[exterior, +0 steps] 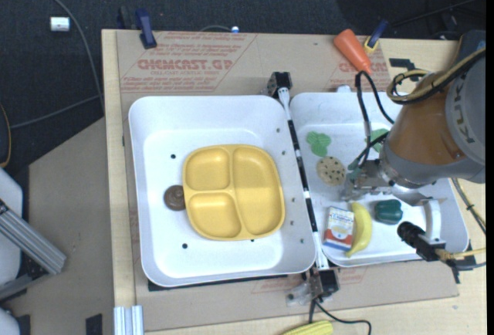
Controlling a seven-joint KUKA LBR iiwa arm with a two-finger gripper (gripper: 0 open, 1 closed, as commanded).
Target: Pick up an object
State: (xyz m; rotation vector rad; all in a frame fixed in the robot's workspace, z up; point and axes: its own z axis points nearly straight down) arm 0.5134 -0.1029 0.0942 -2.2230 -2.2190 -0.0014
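Observation:
The right bin holds a tan speckled cookie, a green toy, a yellow banana, a small white and red carton and a teal block. My gripper hangs low over this bin, just right of the cookie and above the banana's top end. The arm's grey and orange body covers the bin's right part. Nothing shows in the gripper's hold.
The left bin carries a yellow divided plate, with a brown round piece at the plate's left edge. An orange clamp handle and a blue clamp sit on the bench's far edge. Black cables loop beside the arm.

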